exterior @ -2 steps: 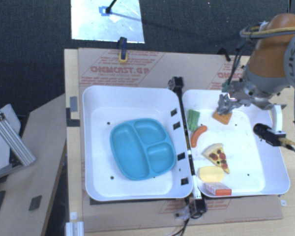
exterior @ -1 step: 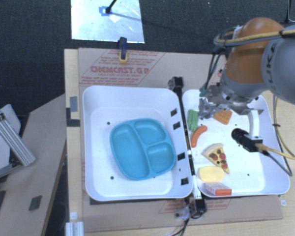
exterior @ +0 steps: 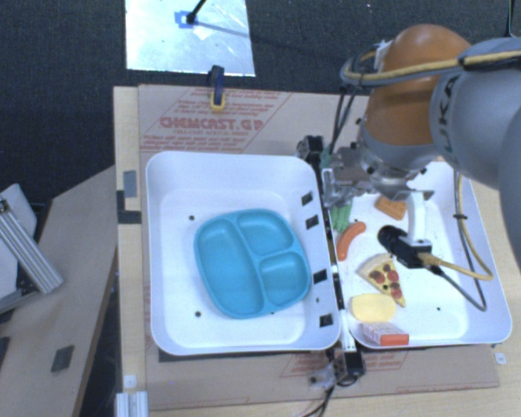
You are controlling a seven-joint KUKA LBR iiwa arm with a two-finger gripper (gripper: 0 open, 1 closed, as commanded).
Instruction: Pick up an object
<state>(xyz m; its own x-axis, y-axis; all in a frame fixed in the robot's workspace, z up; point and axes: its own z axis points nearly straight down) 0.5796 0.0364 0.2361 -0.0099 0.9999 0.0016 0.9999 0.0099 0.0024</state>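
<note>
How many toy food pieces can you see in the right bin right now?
5: carrot by the divider, pizza slice mid-bin, yellow piece below it, orange-and-white block at the front edge, orange piece beneath the arm, which may hide more.

**Bench & what sat on it**

Bench [exterior: 87,233] carried a printed brown board [exterior: 213,122], w/ two white bins side by side on it: left bin [exterior: 169,185], right bin [exterior: 482,315]. Yellow clamp [exterior: 217,94] gripped board's far edge.

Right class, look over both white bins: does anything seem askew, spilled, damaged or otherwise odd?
Nothing looks spilled or broken. The blue divided plastic tray lies flat but turned at a slant in the left white bin. In the right white bin, the toy pizza slice, orange sausage and yellow piece lie scattered loosely near the dividing wall.
</note>
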